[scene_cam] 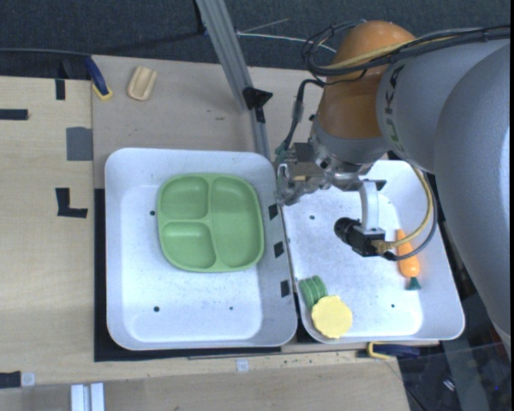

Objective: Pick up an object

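Claw [289, 186] at right bin [351, 276] — plate [212, 223] left

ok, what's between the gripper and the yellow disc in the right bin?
In the camera view, only the green piece beside the yellow disc; the rest of the stretch from the gripper is bare floor of the right bin.

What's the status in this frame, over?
Gripper at right bin's upper left corner. Yellow-and-green toy at its lower left corner, apart from gripper; orange toy near right wall. Green divided plate in left bin.
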